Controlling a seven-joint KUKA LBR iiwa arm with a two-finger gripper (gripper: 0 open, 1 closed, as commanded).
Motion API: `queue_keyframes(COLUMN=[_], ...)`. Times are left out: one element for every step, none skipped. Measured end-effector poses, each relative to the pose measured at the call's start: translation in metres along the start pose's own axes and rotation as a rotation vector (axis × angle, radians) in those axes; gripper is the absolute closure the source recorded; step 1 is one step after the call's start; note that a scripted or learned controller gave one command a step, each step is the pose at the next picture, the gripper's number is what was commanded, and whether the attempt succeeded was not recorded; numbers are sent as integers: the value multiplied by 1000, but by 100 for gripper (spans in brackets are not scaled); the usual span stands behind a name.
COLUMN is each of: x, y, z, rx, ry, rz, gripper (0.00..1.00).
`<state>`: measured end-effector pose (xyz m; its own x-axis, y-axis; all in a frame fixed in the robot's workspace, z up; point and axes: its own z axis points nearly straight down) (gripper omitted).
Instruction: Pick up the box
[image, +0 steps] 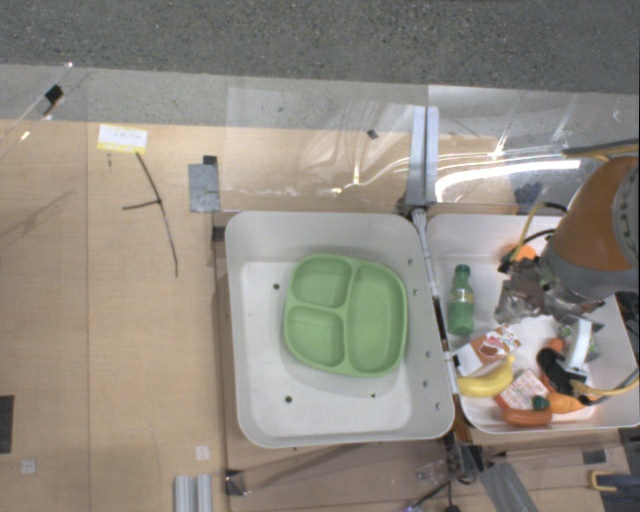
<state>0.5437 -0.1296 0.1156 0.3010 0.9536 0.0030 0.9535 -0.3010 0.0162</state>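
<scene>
Left bin (250, 400) first: a light green three-compartment plastic plate (346, 314) lies near its middle. Over in the right bin (450, 240), a small green plastic bottle (460, 298) stands by the left wall. Just right of it and toward the front edge, the small red-and-white cardboard box (495, 344) lies flat, touching a yellow banana (486, 380). It looks light, thin-walled, easily crushed; gripping across its narrow sides seems best. The gripper (522, 300) hovers just beside it; whether it's open, I can't tell.

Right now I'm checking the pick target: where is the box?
The box lies in the right bin, toward its front, just above the banana and below-right of the green bottle.
</scene>
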Motion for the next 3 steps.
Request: queue_keyframes(x=[0, 5, 31], y=[0, 51, 109], z=[0, 24, 24], rx=[0, 12, 9], ry=[0, -1, -1], rz=[0, -304, -372], gripper=[0, 0, 0])
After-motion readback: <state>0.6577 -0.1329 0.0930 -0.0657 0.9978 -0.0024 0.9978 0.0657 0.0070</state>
